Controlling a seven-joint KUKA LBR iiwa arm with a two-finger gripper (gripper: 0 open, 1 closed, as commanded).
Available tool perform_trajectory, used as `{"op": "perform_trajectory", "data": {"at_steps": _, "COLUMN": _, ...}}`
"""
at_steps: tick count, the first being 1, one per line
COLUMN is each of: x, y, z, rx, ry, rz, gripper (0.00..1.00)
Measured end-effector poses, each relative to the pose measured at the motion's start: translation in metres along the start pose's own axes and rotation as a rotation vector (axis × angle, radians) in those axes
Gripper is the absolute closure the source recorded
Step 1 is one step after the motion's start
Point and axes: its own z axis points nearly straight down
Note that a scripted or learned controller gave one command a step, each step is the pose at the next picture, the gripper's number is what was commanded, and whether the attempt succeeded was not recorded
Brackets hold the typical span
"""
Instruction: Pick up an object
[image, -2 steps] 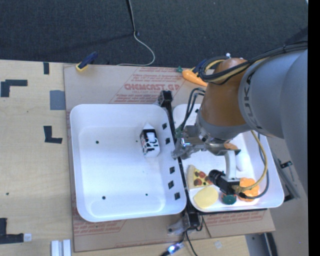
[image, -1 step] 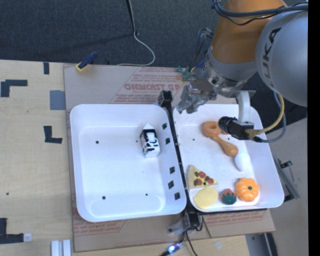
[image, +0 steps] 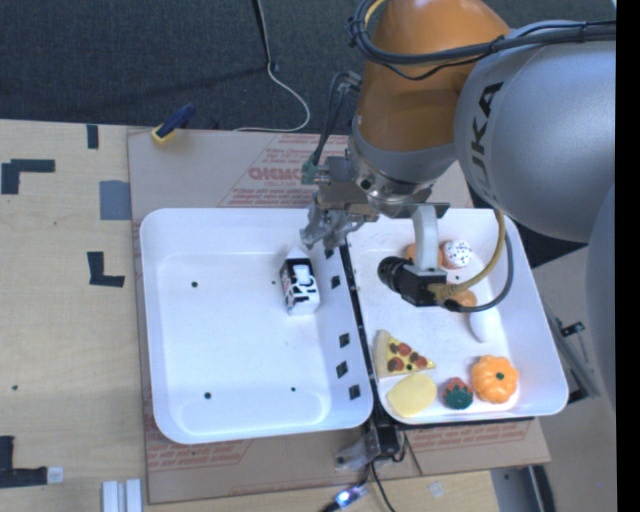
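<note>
The counter (image: 60, 330) carries two white bins side by side. The arm (image: 470, 90) enters from the right and leans over the far end of the divider between them, hiding part of the right bin (image: 545, 330). The left bin (image: 180, 330) holds one black-and-white block (image: 299, 285) near its far right corner. The right bin holds, along its near edge, an orange pumpkin (image: 495, 379), a pizza slice (image: 401, 355), a pale yellow piece (image: 411, 395) and a small dark green and red item (image: 458, 394). The pincer (image: 325, 232) hovers just beyond the block; whether it is apart or together cannot be told.
</note>
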Motion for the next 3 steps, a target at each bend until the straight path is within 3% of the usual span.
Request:
{"op": "perform_trajectory", "data": {"at_steps": 1, "x": 0.018, "y": -0.044, "z": -0.039, "rx": -0.001, "ry": 0.001, "rz": 0.001, "gripper": 1.00}}
{"op": "perform_trajectory", "data": {"at_steps": 2, "x": 0.005, "y": -0.077, "z": 0.075, "rx": 0.012, "ry": -0.004, "rz": 0.006, "gripper": 1.00}}
{"op": "perform_trajectory", "data": {"at_steps": 3, "x": 0.042, "y": -0.074, "z": 0.102, "rx": 0.003, "ry": -0.002, "rz": 0.003, "gripper": 1.00}}
